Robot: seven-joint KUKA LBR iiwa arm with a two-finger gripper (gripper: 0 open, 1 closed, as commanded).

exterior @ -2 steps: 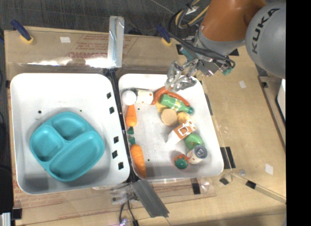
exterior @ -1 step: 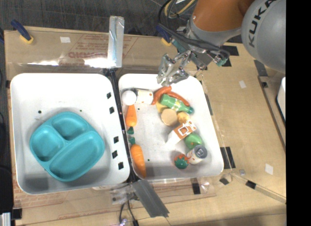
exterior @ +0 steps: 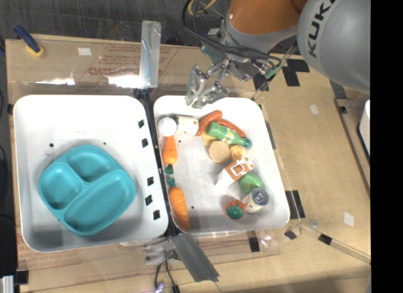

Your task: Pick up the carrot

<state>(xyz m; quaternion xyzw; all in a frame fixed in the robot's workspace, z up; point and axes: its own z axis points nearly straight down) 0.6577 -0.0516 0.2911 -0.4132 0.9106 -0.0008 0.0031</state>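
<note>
While the gripper [exterior: 204,90] hangs above the far rim of the right bin [exterior: 269,135], its jaws apart and holding nothing, the carrot [exterior: 170,149] lies against that bin's left wall. It looks like a light, stiff, smooth plastic toy, likely slippery; pinching across its thick middle seems safest.
</note>
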